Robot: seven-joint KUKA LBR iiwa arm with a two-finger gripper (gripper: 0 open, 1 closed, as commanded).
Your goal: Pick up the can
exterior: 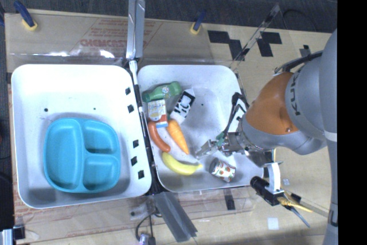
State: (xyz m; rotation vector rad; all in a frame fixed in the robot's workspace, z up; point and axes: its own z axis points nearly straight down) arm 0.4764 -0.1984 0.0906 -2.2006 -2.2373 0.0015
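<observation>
- Here, seen from above at a slant, two shallow white bins sit side by side on a bench; the left bin (23, 123) is at the left of the frame, the right bin (223, 74) at centre.
- The left bin holds a blue divided tray (83, 153), low in that bin.
- The right bin holds a green packet (162, 91), a black-and-white carton (183, 105), a sausage (156, 135), a carrot (178, 135) and a banana (180, 164), clustered along its left side.
- The can (222, 170) lies on its side in the lower right part of the right bin, well apart from the banana.
- The grey arm with its orange band (275, 109) enters from the right of the frame.
- The gripper (213, 146) hangs just above and left of the can, not around it; nothing sits between its fingers, which look spread apart.
- Judged step: the approach, with the grasp not yet made.
- The next move likely calls for shifting toward the lower right, centring over the can, then lowering and closing.
- The can may roll if nudged off-centre.
</observation>
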